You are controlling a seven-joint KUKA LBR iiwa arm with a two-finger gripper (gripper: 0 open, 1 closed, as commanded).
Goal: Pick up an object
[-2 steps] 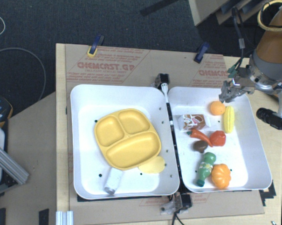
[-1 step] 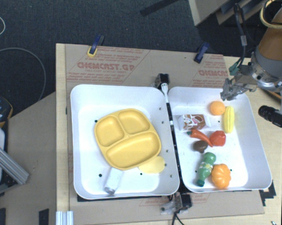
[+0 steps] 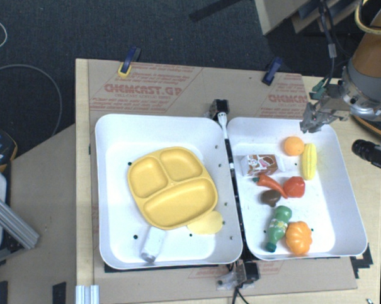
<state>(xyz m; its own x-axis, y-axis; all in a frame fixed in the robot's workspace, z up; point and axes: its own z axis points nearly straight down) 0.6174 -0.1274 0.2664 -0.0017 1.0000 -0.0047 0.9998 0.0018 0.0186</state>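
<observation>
Two white bins sit side by side. The left bin (image 3: 107, 176) holds a yellow divided plate (image 3: 172, 187) at centre frame, with a white cylinder (image 3: 152, 246) just below it. The right bin (image 3: 346, 205) holds a snack packet (image 3: 260, 163), red pepper (image 3: 283, 185), green bottle (image 3: 277, 226), small pumpkin (image 3: 298, 237), orange (image 3: 293, 146) and corn cob (image 3: 309, 161). At upper right the gripper (image 3: 309, 125) hovers over that bin's far edge, pinching nothing; whether its tips are spread cannot be told
</observation>
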